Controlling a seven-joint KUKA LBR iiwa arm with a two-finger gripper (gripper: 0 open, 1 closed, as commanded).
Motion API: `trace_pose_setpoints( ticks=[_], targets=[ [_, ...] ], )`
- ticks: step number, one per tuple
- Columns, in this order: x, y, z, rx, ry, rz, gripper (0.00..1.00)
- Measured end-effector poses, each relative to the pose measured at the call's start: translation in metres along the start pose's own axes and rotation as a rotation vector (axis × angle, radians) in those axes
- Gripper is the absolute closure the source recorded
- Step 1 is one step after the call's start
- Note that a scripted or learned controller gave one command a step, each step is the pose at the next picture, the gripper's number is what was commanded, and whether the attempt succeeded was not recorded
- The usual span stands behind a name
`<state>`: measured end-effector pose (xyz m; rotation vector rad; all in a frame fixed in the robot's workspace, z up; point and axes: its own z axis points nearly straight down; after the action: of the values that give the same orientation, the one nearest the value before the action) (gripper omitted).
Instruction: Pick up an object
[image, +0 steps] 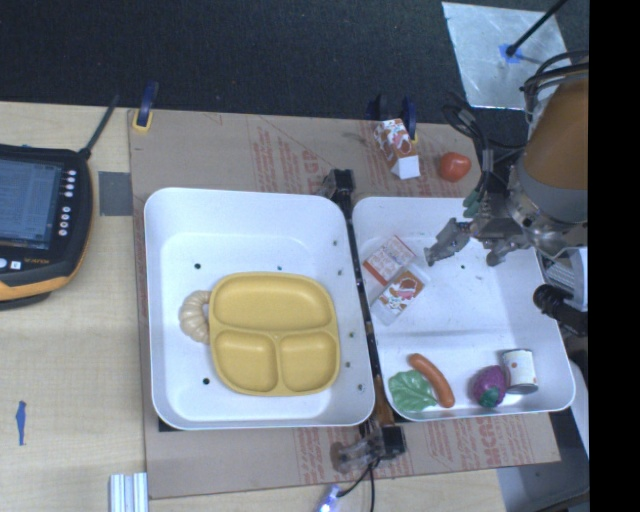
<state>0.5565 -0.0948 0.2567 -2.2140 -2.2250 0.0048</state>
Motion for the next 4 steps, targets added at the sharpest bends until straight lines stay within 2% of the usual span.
trace_pose_setpoints(
  ticks=[1, 2, 4],
  targets=[
    [-0.002, 0.049, 0.098, 0.003, -0.001, -0.001, 0.00],
    [-0.007, 0.059, 0.154, -0.001, -0.002, 0.000, 0.00],
    [-0.021, 0.102, 0.160, -0.005, 0.002, -0.003, 0.00]
  ],
)
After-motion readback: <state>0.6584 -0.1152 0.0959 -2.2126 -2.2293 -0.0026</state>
